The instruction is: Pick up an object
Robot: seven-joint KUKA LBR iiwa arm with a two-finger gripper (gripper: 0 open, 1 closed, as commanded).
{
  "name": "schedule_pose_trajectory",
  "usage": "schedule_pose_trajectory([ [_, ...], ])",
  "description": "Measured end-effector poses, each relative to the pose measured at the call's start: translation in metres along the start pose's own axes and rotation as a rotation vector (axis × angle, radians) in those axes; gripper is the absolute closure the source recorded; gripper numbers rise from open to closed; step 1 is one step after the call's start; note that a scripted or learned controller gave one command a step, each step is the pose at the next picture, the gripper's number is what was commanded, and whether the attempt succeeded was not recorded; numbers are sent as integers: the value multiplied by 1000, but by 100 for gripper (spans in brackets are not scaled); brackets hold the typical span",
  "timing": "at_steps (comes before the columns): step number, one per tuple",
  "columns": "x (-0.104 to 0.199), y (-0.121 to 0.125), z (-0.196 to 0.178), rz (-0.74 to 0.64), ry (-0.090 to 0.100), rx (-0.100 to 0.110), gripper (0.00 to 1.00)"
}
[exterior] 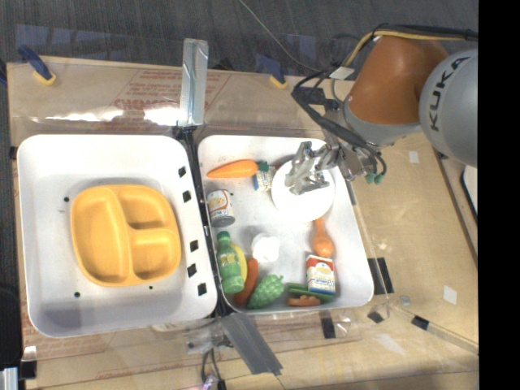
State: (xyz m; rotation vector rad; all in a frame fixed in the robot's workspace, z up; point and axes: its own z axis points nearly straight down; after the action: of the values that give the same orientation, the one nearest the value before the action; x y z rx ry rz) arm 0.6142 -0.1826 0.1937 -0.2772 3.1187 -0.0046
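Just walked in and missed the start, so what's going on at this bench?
A grey KUKA arm reaches into the right bin, its gripper low over a white plate. Nothing is visibly held yet. Around it lie a carrot, a small can, a green bottle and a carton. The left bin holds a yellow divided tray.

A yellow plastic divided tray (124,234) lies flat in the left shallow white bin (32,185), near its middle. A strip of grey tape (193,84) runs up from the seam between the two bins onto the brown cardboard-covered bench (406,242). More grey tape (252,346) sits at the near edge below the seam. A thin cable (252,15) crosses the dark carpet beyond the bench.
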Motion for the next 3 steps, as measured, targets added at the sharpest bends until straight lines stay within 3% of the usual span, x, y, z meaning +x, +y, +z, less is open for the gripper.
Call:
schedule_pose_trajectory([
  [1,-2,-21,-72,509,5,1,100],
  [2,58,8,33,284,12,-3,100],
  [3,28,-25,-122,488,-3,4,100],
])
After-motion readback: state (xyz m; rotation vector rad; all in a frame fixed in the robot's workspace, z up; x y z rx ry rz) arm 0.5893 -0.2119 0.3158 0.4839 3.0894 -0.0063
